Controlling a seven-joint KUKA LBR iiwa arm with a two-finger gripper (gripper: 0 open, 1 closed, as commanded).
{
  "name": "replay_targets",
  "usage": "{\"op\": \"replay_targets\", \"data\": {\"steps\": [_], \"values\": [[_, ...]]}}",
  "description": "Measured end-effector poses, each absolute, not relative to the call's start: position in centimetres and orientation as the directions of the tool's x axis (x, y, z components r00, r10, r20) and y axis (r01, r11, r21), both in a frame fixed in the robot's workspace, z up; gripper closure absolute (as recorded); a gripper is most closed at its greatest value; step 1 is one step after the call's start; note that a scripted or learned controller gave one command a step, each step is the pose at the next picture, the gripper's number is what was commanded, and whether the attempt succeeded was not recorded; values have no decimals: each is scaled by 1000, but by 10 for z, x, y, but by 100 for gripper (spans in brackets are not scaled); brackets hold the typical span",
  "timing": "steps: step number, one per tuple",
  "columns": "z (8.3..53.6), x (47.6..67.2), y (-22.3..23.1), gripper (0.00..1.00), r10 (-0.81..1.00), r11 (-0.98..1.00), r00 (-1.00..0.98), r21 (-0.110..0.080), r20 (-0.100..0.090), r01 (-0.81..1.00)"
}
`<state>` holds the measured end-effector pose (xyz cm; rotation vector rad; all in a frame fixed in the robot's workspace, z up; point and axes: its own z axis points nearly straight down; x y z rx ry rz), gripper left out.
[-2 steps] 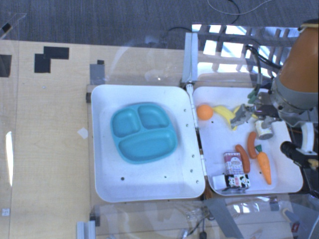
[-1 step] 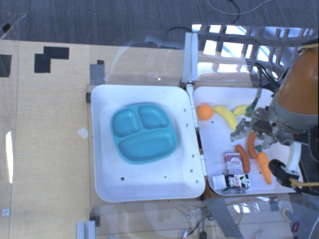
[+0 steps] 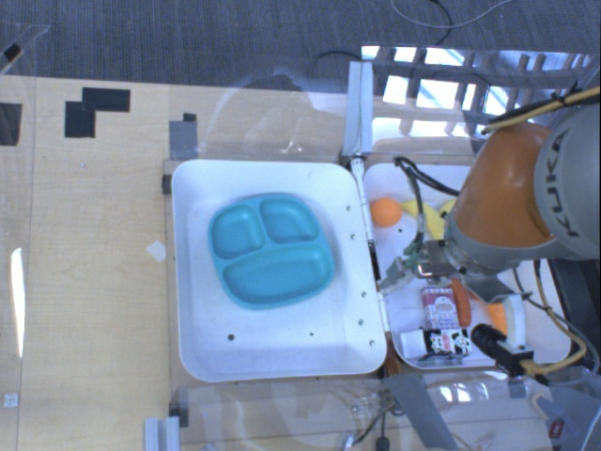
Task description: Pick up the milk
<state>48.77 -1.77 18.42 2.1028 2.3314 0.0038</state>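
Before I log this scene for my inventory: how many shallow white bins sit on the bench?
2. One shallow white bin on the left holds a blue divided plate; the other sits right, partly hidden under the arm.

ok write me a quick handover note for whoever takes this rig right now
Gripper: low over the right bin, near its left wall; whether it is open or shut cannot be told, and nothing shows in it.
Milk: carton lying in the right bin toward the near edge, just below the gripper, a carrot at its side. An orange sits toward the far end of that bin.
Left bin: holds a blue plate.
Done: arm is over the right bin.
Left: grasp the milk and lift it.
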Motion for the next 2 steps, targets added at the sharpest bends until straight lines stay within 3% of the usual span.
{"op": "replay_targets", "data": {"steps": [1, 2], "values": [[185, 488, -49, 0, 979, 204, -204, 4, -1, 979], [157, 488, -108, 0, 986, 167, -167, 4, -1, 986]]}}
